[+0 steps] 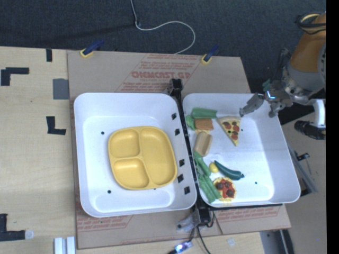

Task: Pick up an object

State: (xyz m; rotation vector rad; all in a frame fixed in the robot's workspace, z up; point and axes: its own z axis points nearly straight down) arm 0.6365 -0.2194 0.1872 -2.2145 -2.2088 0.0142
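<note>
Pizza slice (pixel 231 130) sits in the right bin (pixel 275 163), gripper (pixel 261 106) just above it, jaws spread, holding nothing.

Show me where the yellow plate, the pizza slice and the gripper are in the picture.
yellow plate (pixel 142 157): camera view, on the ridge where its three compartments meet.
pizza slice (pixel 231 129): camera view, on the middle of its topping.
gripper (pixel 260 105): camera view, midway between its fingertips, above the right bin's far edge.

- Two white bins: left bin (pixel 85 142), right bin (pixel 275 163).
- One yellow divided plate (pixel 142 157).
- Two pizza slices: (pixel 231 129), (pixel 225 187).
- One bread piece (pixel 202 142).
- Several green vegetable pieces (pixel 204 113); exact count unclear.
</note>
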